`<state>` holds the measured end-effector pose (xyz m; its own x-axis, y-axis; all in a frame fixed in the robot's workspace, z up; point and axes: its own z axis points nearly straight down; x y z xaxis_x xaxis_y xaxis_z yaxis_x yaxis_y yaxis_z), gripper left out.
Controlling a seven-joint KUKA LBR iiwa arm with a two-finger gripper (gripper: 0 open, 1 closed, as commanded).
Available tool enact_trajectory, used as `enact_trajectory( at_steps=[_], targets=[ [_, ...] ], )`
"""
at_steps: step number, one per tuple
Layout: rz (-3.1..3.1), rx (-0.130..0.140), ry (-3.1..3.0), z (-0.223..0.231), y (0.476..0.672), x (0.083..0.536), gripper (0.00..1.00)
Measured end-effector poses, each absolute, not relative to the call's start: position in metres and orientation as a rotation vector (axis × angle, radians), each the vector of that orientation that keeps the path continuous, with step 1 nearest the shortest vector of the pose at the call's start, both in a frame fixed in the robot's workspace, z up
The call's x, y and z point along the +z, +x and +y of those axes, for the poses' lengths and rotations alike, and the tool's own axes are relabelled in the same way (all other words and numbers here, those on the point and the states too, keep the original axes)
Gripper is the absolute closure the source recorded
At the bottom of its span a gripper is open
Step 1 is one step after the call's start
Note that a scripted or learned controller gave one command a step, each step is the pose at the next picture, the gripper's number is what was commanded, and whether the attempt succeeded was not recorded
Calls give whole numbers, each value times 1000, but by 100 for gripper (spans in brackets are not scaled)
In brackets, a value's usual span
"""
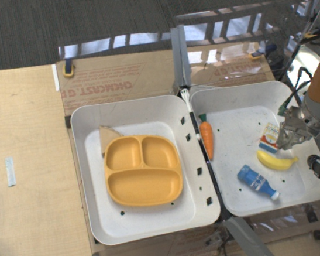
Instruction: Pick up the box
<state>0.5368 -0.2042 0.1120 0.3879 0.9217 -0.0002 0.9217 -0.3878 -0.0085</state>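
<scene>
The box (271,136), a small white carton with red and blue print, lay in the right bin (228,106), toward the right side of the frame, and I had the pincer (286,136) down right at its right edge, touching or nearly so. I could not tell whether the pincer was spread or pressed together, since the wrist hid the tips from above, and I saw nothing clearly pinched. To do the grab well, I judged I needed to centre over the carton rather than its edge, straddle its narrow sides, and close only once seated low. The banana (277,161) was the main nuisance: it lay just below the box, close enough that a tip could land on it or nudge both together. The blue bottle (257,182) sat lower and to the left, apart from the grasp, and the carrot (207,139) rested along the bin's left wall, well out of the way. In the left bin (91,181), middle of the frame, an orange divided plate (143,170) sat over a scrap of cardboard (108,136), no concern here. The wooden surface (26,143) filled the left.
</scene>
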Motion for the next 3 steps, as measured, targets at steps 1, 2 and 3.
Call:
enact_trajectory(
  at_steps=[1,2,3],
  targets=[
    [-1734,8,-2611,-204,537,112,0],
    [-1629,3,-2684,-197,585,91,0],
    [-1631,8,-2683,-198,585,100,100]
  ],
)
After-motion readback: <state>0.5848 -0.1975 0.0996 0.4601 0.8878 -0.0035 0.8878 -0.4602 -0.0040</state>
